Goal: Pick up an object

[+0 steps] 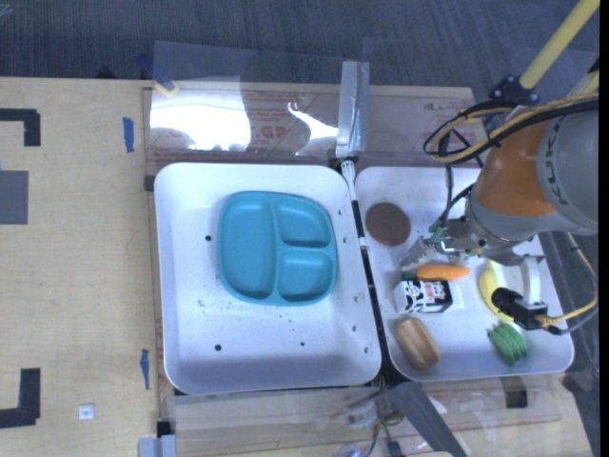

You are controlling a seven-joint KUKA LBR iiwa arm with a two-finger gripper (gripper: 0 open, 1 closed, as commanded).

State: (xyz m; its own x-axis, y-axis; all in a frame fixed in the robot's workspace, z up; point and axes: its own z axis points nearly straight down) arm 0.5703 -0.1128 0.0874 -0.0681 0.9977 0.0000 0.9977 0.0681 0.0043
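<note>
- Since the arm reaches in from the right, its gripper (440,244) hangs low over the right bin (457,365), where all the small loose items sit. That looks like the reason it works this side.
- Gripper state: cannot tell if it is apart or together, because the wrist body and cables block it. Nothing visibly held.
- Closest thing is the orange carrot-shaped piece (443,272), lying flat just under the gripper tip, touching or nearly so. Likely pick target, judging by the alignment.
- Black-and-white carton (425,295) lies right behind the orange piece from the gripper, pressed against it. This crowding could spoil a clean grasp.
- Brown disc (387,223) lies flat near the gripper on the side away from the arm, apart from the others.
- Yellow banana (490,287) sits near the gripper on the arm's side, partly under the wrist.
- Brown roll (417,342) lies farther out, past the carton, by the bin's front wall.
- Green item (508,342) is about as far, in the front corner under the arm.
- Farthest is the blue divided plate (277,248), well apart, alone in the left bin (181,284), too broad and flat for an easy pinch, probably.
- Task stage: approach or descent, no lift yet.
</note>
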